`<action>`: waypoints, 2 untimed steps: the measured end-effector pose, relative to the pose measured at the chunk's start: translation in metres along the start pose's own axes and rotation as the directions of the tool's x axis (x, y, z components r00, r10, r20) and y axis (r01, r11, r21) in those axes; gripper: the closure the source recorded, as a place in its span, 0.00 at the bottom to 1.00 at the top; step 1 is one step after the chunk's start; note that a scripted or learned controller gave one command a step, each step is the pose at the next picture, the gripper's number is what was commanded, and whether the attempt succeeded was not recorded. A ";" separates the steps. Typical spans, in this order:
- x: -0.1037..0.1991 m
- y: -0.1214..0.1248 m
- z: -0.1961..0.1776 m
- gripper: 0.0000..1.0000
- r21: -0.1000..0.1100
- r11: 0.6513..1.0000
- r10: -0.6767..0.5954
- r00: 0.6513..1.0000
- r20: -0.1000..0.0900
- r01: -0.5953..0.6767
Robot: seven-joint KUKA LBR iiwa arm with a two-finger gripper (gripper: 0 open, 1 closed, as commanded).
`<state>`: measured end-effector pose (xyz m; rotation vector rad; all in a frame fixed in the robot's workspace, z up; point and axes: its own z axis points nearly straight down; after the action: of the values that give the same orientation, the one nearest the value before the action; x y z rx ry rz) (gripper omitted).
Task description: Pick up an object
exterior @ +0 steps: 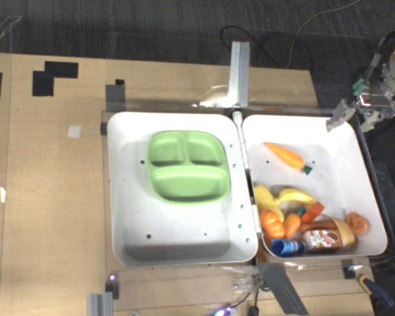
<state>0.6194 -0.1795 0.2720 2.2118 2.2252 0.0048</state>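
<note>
The things to be picked lie in the right-hand shallow white bin (355, 176). An orange plastic carrot with a green stub (286, 157) lies alone on the bin floor, tilted, below and to the left of the jaws and well apart from them. Farther from the jaws, along the bin's near edge, sits a huddle of toy food: a yellow corn cob (266, 199), a yellow banana (295, 196), a red-orange piece (313, 211), two orange rounded fruits (280, 226), a brown bottle with a printed label (326, 237) lying on its side, a small blue-capped item (286, 247) and an orange lump (357, 223) by the right wall. Several of these touch one another.

The jaws (345, 114) hang at the bin's far right corner, just over its rim, with nothing between them; whether they stand apart or together cannot be told. The grey arm (392, 78) enters from the right edge, its wrist angled down and leftward toward that corner.

Beyond the divider, far left of the jaws, the left white bin (128, 196) holds a light green plastic divided tray (187, 165). Both bins rest on the tan wooden counter (46, 196).
</note>
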 end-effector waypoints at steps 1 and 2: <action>0.023 0.041 0.141 0.00 0.002 1.000 0.014 1.000 -0.001 -0.014; 0.049 0.024 0.184 0.00 -0.005 0.999 0.041 0.999 0.000 -0.041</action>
<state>0.6445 -0.1306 0.0882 2.2547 2.1768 0.0105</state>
